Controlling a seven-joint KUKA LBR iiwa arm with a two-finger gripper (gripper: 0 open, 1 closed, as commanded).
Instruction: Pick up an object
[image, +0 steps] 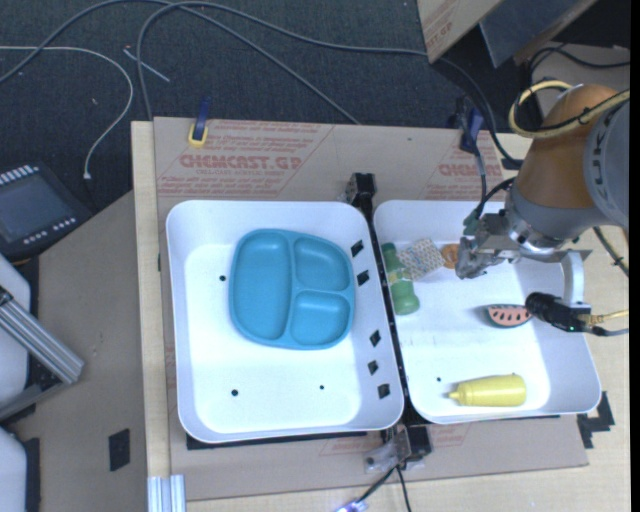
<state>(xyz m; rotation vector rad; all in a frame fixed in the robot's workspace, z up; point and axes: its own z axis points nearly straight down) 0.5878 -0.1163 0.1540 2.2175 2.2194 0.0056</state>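
Gripper (470, 258): I can't tell its state.
Watermelon slice (508, 316): looks light, stiff; I'd pinch across the rind.

A blue plate (291, 289) lies in a white bin (195, 330); yellow bottle (490, 391), green bottle (402, 292), red melon slice (507, 316).

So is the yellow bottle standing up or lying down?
Lying down. The yellow bottle rests on its side on the floor of the right bin, its nozzle pointing toward the left bin.
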